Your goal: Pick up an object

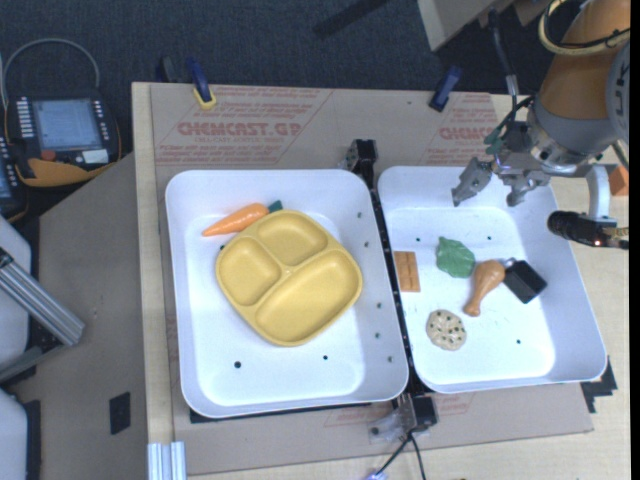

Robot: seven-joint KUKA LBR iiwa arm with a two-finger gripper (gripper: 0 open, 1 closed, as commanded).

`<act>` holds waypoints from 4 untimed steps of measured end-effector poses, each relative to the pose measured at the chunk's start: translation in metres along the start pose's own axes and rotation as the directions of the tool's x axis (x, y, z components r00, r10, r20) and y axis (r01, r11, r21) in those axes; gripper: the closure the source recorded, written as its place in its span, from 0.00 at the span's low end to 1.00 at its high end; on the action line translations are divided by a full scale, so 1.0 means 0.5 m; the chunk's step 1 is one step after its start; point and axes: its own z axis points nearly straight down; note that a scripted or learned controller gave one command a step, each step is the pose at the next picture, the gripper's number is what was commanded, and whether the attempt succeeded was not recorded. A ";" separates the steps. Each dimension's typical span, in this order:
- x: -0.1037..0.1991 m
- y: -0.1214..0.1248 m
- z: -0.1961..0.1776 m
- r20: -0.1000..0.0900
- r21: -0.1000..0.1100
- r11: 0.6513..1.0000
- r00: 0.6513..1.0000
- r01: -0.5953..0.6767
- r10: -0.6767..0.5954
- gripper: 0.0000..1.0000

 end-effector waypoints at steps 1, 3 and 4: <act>0.001 0.006 -0.018 0.002 -0.015 1.000 1.000 0.003 -0.003 0.00; 0.020 -0.023 0.175 0.001 -0.011 1.000 1.000 0.002 -0.002 0.00; 0.021 -0.023 0.225 0.001 -0.011 1.000 1.000 0.003 -0.003 0.00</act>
